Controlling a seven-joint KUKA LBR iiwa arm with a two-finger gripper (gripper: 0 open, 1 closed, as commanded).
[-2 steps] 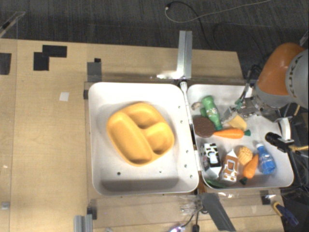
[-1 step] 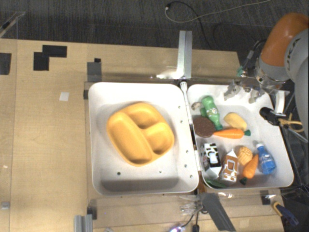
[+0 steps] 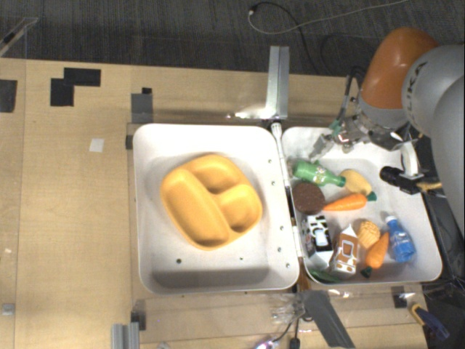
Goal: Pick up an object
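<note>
My gripper hangs over the back left part of the right bin, just behind a green bottle that lies on its side. The grey arm with its orange band reaches in from the right. In front of the bottle lie a brown round piece, an orange carrot and a pale yellow piece. Nearer the front sit a blue bottle, a black-and-white item, a small printed box and an orange piece.
The left bin holds one large yellow divided dish. A metal post stands behind the wall where the two bins meet. A black clip-like part juts over the right bin's right side.
</note>
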